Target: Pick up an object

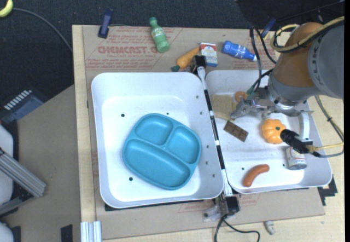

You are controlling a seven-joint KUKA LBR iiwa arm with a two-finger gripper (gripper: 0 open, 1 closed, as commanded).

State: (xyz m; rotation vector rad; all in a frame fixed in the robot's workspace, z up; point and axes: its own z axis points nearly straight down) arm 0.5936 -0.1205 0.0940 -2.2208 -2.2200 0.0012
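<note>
- My hand (244,108) is low inside the right bin (311,178), toward its upper-left part, with the grey arm and orange band coming in from about 2 o'clock.
- I cannot tell how the hand is set; the metal parts blur together against the white floor, and I see nothing clearly caught in it.
- So I judge the pick not yet done: everything in this bin lies on the floor.
- Nearest candidates: a small orange piece (240,95) just at 11 o'clock of my hand, partly hidden, and a brown flat block (236,131) just at 7 o'clock of it.
- Further off, an orange pumpkin-like toy (272,130) sits at 4 o'clock, a small can (296,159) beyond it, and a sausage (255,174) near the bin's lower edge at 5 o'clock.
- The left bin (109,98) carries a blue divided plate (161,150), well apart from me.
- Left to do: close on one item and lift it clear.
</note>
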